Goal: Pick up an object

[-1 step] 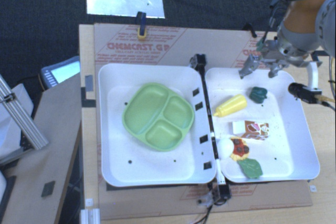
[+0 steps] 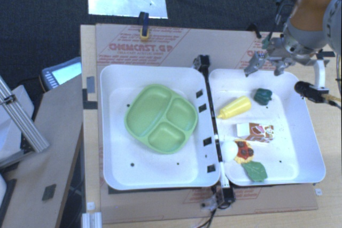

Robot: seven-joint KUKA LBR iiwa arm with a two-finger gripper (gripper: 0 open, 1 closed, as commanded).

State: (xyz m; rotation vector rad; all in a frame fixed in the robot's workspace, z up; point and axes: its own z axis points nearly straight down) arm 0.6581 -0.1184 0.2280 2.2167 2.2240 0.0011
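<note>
Dark speckled carpet surrounds a pale wooden bench (image 2: 64, 115) that carries two shallow white bins side by side on a sheet of printed cardboard. Left of the central divider, the left-hand white bin (image 2: 115, 168) holds a light green plastic tray with three compartments (image 2: 161, 118). Across the divider, the right-hand white bin (image 2: 310, 141) holds the loose items: a yellow plastic squeeze bottle (image 2: 234, 108), a small dark green lumpy toy (image 2: 262, 95), a flat white and brown printed packet (image 2: 256, 131), a red and yellow toy piece (image 2: 244, 150) and a green leaf-shaped toy (image 2: 256, 170).

Reaching in from the right, the grey arm with its orange band carries the hand (image 2: 265, 65) over the far rim of the right-hand bin, its two fingers spread apart with nothing between them.

Judging by position, the dark green lumpy toy is the closest candidate: it lies just nearer the camera than the hand, almost straight below it in the picture, so a short advance toward the viewer and a descent would probably meet it. The yellow bottle lies a little further off, toward the divider, with its long axis running diagonally, cap end up toward the bin's far right and base down toward the divider; taking it would likely call for fingers turned across that diagonal. The remaining pieces sit well apart from the hand, at the bin's near side.
</note>
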